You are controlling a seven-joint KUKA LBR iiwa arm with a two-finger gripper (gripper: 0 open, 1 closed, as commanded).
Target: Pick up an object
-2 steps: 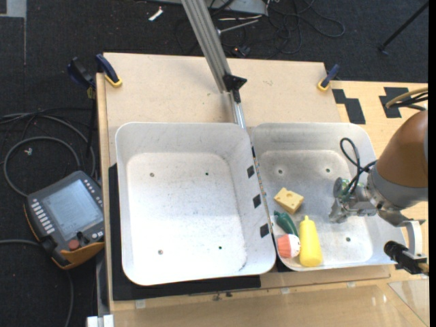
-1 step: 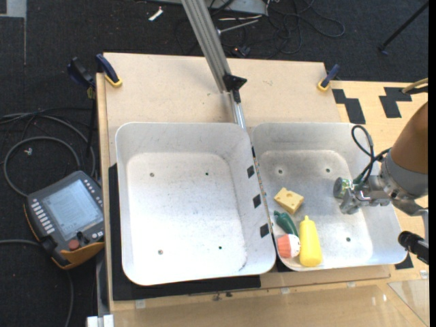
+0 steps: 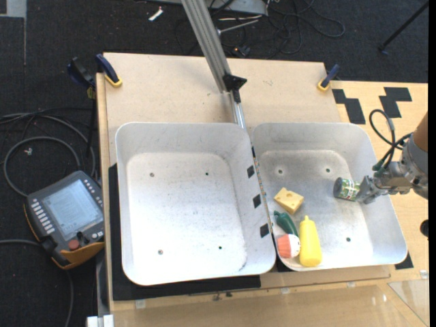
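The grey arm is reaching in from the right edge, and its pincer [image 3: 364, 191] is sitting low over the right-hand shallow white bin [image 3: 381, 247], near that bin's right wall. A small green can with a pale label [image 3: 347, 189] is lying on its side just to the left of the pincer, touching or almost touching the fingertips. Whether the pincer is released or clenched cannot be told at this size, and the can is not clearly showing between the fingers.

Three more things are lying in the same bin, toward its left side. A yellow wedge of toy cheese with holes [image 3: 289, 200] is resting near the middle of the bin's left half. Below it, a yellow plastic squeeze bottle [image 3: 310, 242] is lying lengthwise, pointing toward the front rim. Just beside the bottle, on its left, a toy strawberry, red and white with a dark green leafy top [image 3: 287, 237], is lying against the bin's left wall.

The left-hand shallow white bin [image 3: 129, 203] is sitting side by side with the right one on the pale wooden bench [image 3: 170, 87]. A slanted aluminium post [image 3: 208, 36] is rising from the bench behind the bins. A grey and orange handheld control pendant [image 3: 67, 213] is lying on the dark floor to the left of the bench.
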